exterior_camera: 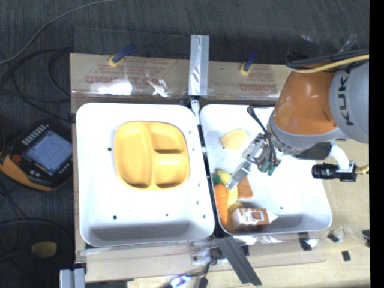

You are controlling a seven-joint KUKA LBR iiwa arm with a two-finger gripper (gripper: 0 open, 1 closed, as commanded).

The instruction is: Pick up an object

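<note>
Near edge of the bench (360,263): strips of dark tape and a grey bracket, nothing readable. Two shallow white plastic bins sit side by side, touching along the middle.

Right white bin (300,212), near-left corner: one small brown-and-white carton (249,217) lying flat, print too small to read. Just beside it, against the left wall, one orange carrot-shaped toy (221,201), and one orange-brown flat block (244,188) touching the carton's far side. One small yellow-green round item (222,176) sits just beyond the carrot. Farther in, one pale yellow rounded lump (234,138) lies apart from the cluster. The bin's right half and near-right corner are bare, open room there.

The end effector (235,179) points down-left at the cluster, its tip just beside the yellow-green item and the orange-brown block; cannot tell how far the fingers are apart, and nothing is seen gripped. The grey arm with orange band (306,107) comes in over the bin's far-right; white letters "KU" read on the grey housing.

Left white bin (96,221): one yellow three-compartment plastic tray (151,153), centred, wide bare margin all round.

Far edge: brown cardboard panel (144,74) with faded red print, unreadable, two blue-and-yellow clips (122,54), one silver tape strip (199,65).
</note>
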